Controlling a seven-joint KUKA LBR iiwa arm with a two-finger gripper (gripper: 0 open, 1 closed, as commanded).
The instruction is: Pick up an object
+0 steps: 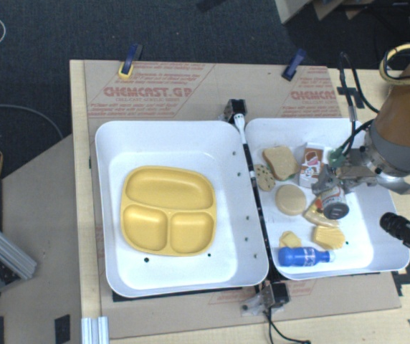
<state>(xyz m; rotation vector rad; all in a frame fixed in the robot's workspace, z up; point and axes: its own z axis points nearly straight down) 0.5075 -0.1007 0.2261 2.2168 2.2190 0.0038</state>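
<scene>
Cardboard-topped bench, two white bins; gripper (332, 192) low in the right bin (377, 260) among crowded food pieces (291, 199), its grip unreadable; tight clutter could make it snag neighbours or miss

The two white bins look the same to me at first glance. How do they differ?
The left bin holds one big thing, a yellow divided tray; the right bin holds many small ones, among them a blue bottle and a round cracker. The arm's gripper hangs over the right bin, not the left one. Both are shallow, white and round-cornered, side by side on the bench.
</scene>
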